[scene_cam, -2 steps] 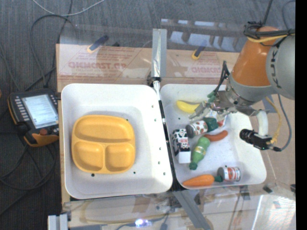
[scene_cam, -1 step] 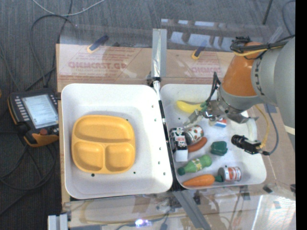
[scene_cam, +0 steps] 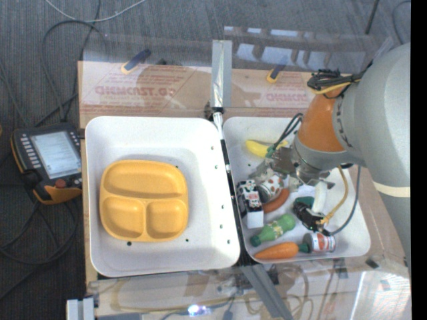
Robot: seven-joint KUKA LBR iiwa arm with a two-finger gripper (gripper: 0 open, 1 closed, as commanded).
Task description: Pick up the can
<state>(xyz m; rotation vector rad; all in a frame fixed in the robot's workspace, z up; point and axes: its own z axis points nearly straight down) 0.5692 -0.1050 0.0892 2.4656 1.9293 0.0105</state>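
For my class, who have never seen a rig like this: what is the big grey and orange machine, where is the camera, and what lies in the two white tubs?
The camera hangs above the bench, looking down at a slant. The grey machine with the orange band is a robot arm reaching in from the right; its pincer is low over the right bin. That bin holds toy food: a banana, a sausage, a green bottle, a carrot and the can near the front. I cannot tell whether the pincer holds anything. The left bin holds a yellow divided tray. A handheld controller lies left of the bench.
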